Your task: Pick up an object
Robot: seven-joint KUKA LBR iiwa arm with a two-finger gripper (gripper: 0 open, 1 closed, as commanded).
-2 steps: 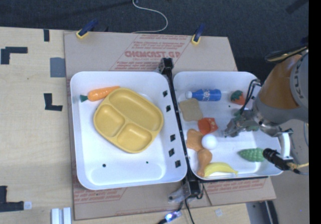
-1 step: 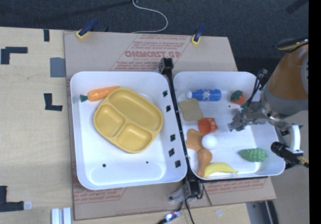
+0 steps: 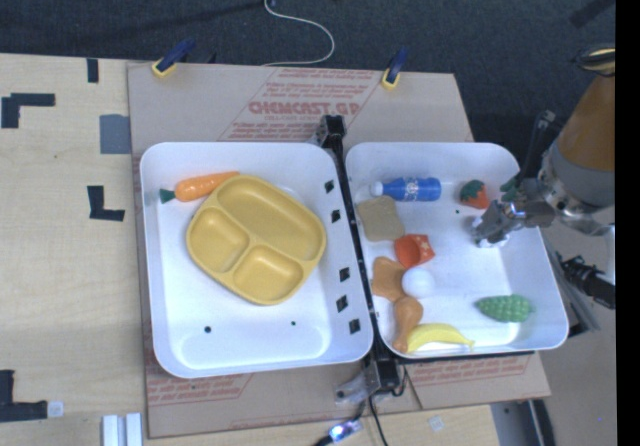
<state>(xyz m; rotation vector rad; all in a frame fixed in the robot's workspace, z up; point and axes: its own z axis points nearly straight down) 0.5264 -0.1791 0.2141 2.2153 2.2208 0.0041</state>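
In the right bin [image 3: 530, 334] lay a scatter of toy food: a blue bottle [image 3: 411, 189] near the top, a strawberry [image 3: 474, 194] to its right, a tan block [image 3: 381, 219], a red piece [image 3: 414, 250], a white egg [image 3: 419, 283], a banana [image 3: 438, 338] along the bottom edge and a green bumpy piece [image 3: 504, 308] at the lower right. The gripper [image 3: 490, 231] hung low over the bin's right side, just below the strawberry, nothing visibly between its parts. The left bin [image 3: 160, 334] held a yellow divided tray [image 3: 257, 237] and a carrot [image 3: 200, 186], both bins resting on the desk [image 3: 60, 264].
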